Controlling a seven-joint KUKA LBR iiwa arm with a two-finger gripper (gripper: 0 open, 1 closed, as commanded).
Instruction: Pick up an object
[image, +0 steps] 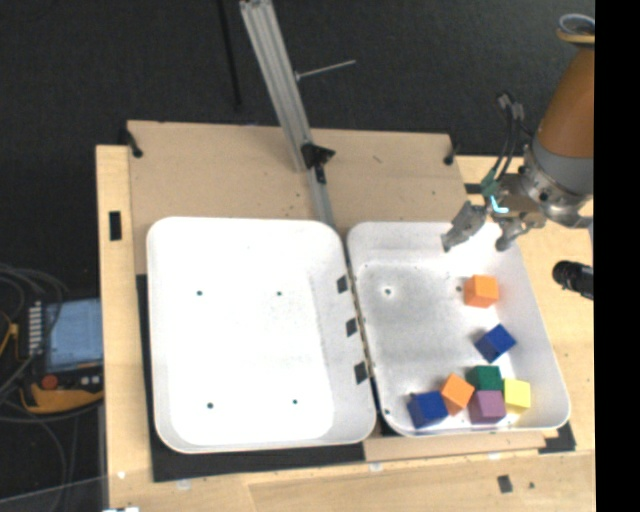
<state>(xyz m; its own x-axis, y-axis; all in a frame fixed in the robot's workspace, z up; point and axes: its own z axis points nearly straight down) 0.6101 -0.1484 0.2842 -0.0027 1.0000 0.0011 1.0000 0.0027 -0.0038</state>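
My gripper (487, 232) hangs over the far right part of the right bin (400, 330), its two grey fingers spread apart with nothing between them. An orange cube (481, 290) lies just below and in front of it, apart from the fingers. A blue cube (495, 342) sits further toward the front. At the bin's front right corner a cluster holds a blue cube (428, 408), an orange cube (458, 391), a green cube (487, 377), a purple cube (487, 405) and a yellow cube (517, 394).
The left bin (245, 330) lies beside the right one, joined by black clips. A slanted metal rail (285, 100) crosses from the top toward the bins' far edge. Cables and a blue device (72, 335) sit off the bench's left side.
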